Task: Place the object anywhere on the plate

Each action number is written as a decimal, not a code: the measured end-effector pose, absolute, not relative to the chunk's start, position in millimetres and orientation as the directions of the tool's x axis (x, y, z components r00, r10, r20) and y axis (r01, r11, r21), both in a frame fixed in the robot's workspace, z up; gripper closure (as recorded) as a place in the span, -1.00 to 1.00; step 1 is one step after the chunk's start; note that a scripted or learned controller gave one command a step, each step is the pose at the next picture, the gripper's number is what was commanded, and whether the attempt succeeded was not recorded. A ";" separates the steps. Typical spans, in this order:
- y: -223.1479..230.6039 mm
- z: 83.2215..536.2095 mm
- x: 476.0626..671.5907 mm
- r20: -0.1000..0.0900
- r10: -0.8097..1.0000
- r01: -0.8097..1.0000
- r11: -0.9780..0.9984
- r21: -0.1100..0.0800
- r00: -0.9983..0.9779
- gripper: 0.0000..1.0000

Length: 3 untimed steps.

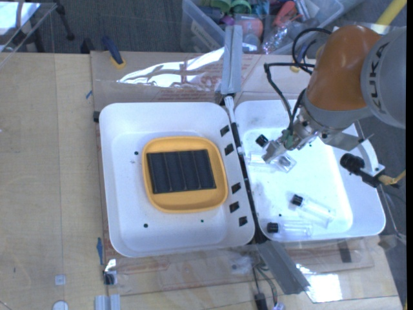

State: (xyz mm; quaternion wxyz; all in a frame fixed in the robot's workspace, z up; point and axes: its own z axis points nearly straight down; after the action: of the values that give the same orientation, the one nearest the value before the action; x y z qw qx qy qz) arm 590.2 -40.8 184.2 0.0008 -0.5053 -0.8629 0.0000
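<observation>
**Reaching for a vial in the right bin**

Camera view: the yellow plate (185, 173), with a dark ribbed inset, lies in the left bin (119, 173). Nothing rests on it yet. The right bin (361, 199) holds several small clear vials with black caps: one vial (310, 205) lies near the middle, another (287, 227) just by the front wall, and a small black-capped piece (261, 140) sits near the back, close to the divider.

The gripper (281, 155) is low over the right bin, between the back piece and the middle vial. Its state I cannot tell — the metal tip and the bright bin floor blend together, and no object shows clearly in it. So I judge the step to be the grasp, not yet the carrying.

To do this step well, the tool should come down centred over one vial and across its long axis, because such smooth, round things roll away easily. The lift should clear the divider before moving to the plate.

The arm (342, 70) enters from the right, its orange band above the wrist, and the wrist leans down and leftward toward the bin floor.
</observation>
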 end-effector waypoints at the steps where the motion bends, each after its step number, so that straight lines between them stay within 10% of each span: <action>1: -12.0 184.2 535.2 0.002 0.759 0.759 0.651 -0.001 -0.651 1.00; 2: 4.1 185.0 490.9 0.002 0.598 0.598 0.802 0.001 -0.802 1.00; 3: 28.1 281.4 563.8 -0.003 0.516 0.516 0.857 0.003 -0.857 1.00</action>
State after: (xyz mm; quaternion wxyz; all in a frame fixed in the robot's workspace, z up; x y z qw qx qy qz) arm 563.8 28.1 281.4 -0.0017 -0.2676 -0.9635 -0.0010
